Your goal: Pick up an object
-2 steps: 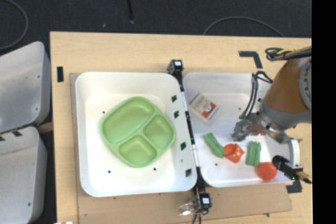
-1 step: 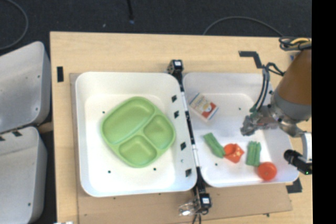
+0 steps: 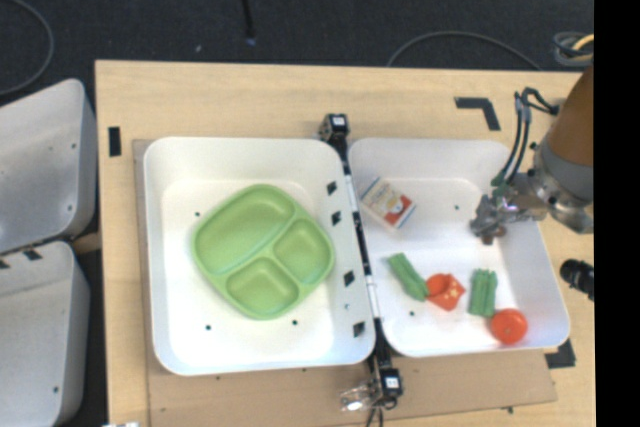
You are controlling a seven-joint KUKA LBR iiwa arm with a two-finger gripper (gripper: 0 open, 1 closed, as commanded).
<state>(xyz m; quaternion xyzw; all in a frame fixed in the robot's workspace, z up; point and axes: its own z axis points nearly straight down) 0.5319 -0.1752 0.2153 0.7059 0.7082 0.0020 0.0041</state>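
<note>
The right bin point(image 3: 440, 340) holds a small white and red carton point(image 3: 388, 203) near its back left. A green pepper-like piece point(image 3: 407, 276), a red pepper piece point(image 3: 446, 291), a ridged green piece point(image 3: 483, 292) and a red tomato point(image 3: 509, 325) lie along its front. My gripper point(image 3: 488, 222) hangs over the bin's right side, above and behind the ridged green piece. It is small and seen from above, with nothing visibly between its fingers.
The left bin point(image 3: 170, 335) carries a green divided plate point(image 3: 262, 250). A row of black clips point(image 3: 352, 245) marks the wall between the bins. Cables point(image 3: 520, 140) run down the arm at the right. Wooden bench point(image 3: 230, 100) surrounds both bins.
</note>
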